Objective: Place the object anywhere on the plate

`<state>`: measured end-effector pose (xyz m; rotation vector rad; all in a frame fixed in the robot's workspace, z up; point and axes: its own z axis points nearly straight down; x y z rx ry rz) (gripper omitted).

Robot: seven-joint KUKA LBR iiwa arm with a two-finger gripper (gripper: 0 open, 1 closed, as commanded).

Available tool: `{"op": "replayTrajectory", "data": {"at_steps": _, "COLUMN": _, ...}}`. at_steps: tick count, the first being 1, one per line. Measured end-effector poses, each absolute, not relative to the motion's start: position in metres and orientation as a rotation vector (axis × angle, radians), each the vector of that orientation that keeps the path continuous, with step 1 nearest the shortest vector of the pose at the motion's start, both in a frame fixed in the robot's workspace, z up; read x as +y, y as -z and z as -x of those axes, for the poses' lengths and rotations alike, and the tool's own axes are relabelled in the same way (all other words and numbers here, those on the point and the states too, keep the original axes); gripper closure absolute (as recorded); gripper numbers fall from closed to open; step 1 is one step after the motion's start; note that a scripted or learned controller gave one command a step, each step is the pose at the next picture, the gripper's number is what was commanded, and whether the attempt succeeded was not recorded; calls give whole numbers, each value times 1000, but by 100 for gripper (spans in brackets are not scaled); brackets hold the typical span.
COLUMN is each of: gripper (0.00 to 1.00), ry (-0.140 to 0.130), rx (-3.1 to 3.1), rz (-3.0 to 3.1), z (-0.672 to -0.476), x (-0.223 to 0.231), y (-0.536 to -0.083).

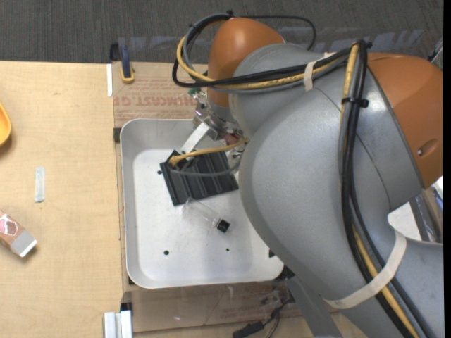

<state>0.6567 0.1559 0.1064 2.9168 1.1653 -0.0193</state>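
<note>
looks like we're at the pick stage here, nothing's been carried over to the plate (3, 129) as far as i can see. the pincer (213, 127) is down inside the white bin (124, 189), tucked under the big grey arm (317, 189). honestly i can't tell whether it's wide or narrow, the arm hides too much, and i don't see anything caught in it.

my best guess for the object is the small black piece (223, 225) on the bin floor, near the pincer on its camera side but apart from it. the plate is just an orange-yellow sliver well off to the pincer's left in the view, out on the wooden worktop (63, 118) beyond the bin wall. a pale strip (39, 185) and a red and white block (15, 235) lie out that way too.

next move, i reckon: line up over that tiny piece and get a proper hold, which is tricky since it's small and sits low. then lift clear of the bin wall before carrying it over to the plate.
</note>
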Motion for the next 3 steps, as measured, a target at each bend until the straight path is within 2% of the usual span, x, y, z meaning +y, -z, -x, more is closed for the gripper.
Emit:
{"op": "replayTrajectory", "data": {"at_steps": 1, "gripper": 0, "ry": 14, "rx": 693, "rz": -3067, "z": -649, "x": 159, "y": -94}}
{"op": "replayTrajectory", "data": {"at_steps": 2, "gripper": 0, "ry": 1, "rx": 306, "rz": -3125, "z": -629, "x": 226, "y": -103}}
{"op": "replayTrajectory", "data": {"at_steps": 3, "gripper": 0, "ry": 1, "rx": 309, "rz": -3125, "z": -655, "x": 227, "y": -157}}
